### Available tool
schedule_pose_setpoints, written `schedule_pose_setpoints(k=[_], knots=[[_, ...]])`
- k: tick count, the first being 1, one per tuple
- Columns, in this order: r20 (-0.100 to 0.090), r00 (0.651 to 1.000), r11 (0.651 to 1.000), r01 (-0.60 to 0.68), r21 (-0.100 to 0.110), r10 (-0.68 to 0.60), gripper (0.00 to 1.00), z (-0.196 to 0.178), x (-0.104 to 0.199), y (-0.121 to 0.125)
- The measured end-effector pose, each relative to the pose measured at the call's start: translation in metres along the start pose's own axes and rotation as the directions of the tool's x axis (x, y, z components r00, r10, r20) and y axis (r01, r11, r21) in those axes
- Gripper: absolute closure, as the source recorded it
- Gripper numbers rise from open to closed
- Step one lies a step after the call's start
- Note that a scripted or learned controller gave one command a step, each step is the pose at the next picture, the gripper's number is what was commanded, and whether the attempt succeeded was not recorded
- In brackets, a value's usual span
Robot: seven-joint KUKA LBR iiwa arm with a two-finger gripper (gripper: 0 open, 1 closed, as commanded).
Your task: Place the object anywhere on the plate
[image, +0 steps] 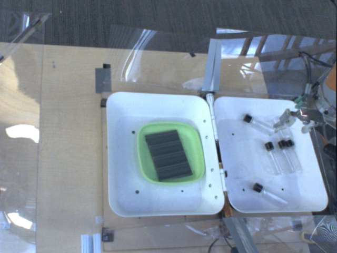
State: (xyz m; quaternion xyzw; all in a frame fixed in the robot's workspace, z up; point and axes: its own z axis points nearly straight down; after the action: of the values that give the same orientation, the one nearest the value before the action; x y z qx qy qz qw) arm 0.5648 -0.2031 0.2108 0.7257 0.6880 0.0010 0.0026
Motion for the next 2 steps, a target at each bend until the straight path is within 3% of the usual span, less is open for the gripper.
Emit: schedule_pose_setpoints(k=[1,2], knots=[[0.002,1.000,1.000,0.024,-0.004,-0.024,0.00,-0.179,0.024,-0.025],[0.003,0.984,0.984,-0.176,-0.006,0.176,0.00,-0.225,-0.001,-0.036]])
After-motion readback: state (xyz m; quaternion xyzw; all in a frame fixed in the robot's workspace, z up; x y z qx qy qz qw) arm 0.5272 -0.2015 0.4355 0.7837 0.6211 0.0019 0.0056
